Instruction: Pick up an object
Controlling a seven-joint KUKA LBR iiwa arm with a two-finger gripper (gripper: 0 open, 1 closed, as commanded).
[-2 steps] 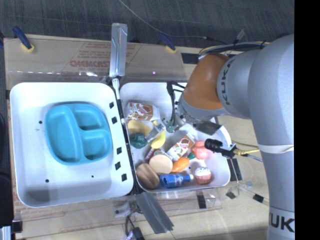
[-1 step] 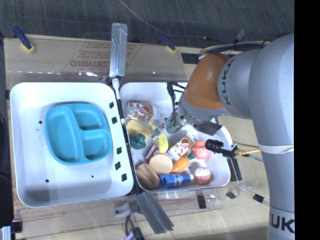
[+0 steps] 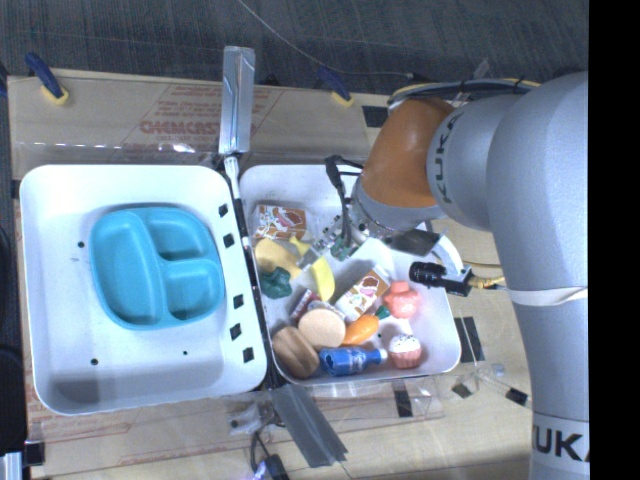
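Right-hand shallow white bin [image 3: 440,353], holding a heap of small toy food items. Along the near edge lie a blue bottle with a white label [image 3: 350,360], a pink-and-white cupcake [image 3: 405,349] and a round brown bun [image 3: 294,349]. Above these sit a tan disc-shaped biscuit [image 3: 322,326], an orange carrot-like piece [image 3: 362,329], a white printed carton [image 3: 361,293] and a pink rounded piece [image 3: 402,299]. Toward the bin's left wall are a yellow wedge [image 3: 322,277], a pale yellow banana-shaped piece [image 3: 274,255], a dark green lump [image 3: 276,284] and, farthest back, a brown-and-white printed packet [image 3: 279,221].

The two-finger gripper [image 3: 338,240] is lowered into the back part of this bin, just beside the printed packet and above the yellow wedge. Whether its tips are spread or closed cannot be told, nor whether anything lies between them. The grey arm with its orange band [image 3: 400,158] enters from the right and covers the bin's far right corner.

The left-hand shallow white bin [image 3: 50,268] contains a light blue compartmented tray [image 3: 155,263], lying flat near its centre. Both bins touch along a shared middle edge on a cardboard-covered bench [image 3: 120,118]
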